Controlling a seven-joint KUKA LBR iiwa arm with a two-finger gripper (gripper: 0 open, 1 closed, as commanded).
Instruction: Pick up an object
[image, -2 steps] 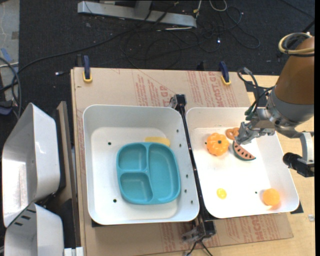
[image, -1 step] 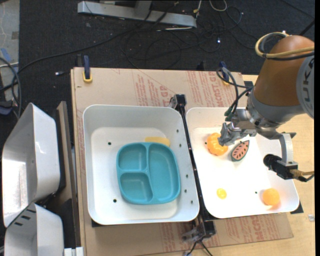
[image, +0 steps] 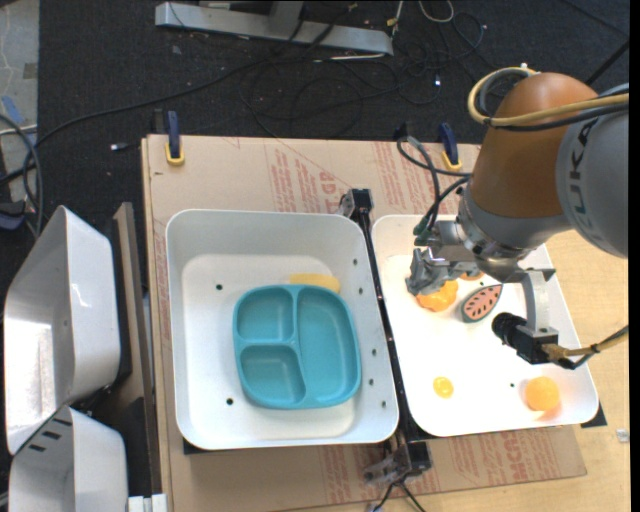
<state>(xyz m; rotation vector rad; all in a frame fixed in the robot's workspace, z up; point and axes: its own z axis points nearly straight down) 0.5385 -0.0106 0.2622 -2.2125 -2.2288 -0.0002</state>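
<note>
Lettering in red is printed across the cardboard sheet (image: 300, 170) under the bins but cannot be read, and part of "KUKA" is seen on the grey arm (image: 590, 170). The arm is bent down over the right bin (image: 480, 420), its gripper (image: 428, 282) lowered onto an orange piece (image: 438, 297); whether the pincer is open or closed cannot be told. Free floor is left around a watermelon slice (image: 481, 303), a small yellow piece (image: 443, 386) and an orange ball (image: 542, 394) (the left bin (image: 200, 300) is taken up by a teal divided plate (image: 296, 346)).

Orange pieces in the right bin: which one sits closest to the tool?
The orange piece at the bin's upper left, right under the tool. The small yellow-orange disc and the orange ball both lie far lower, near the front edge.
</note>
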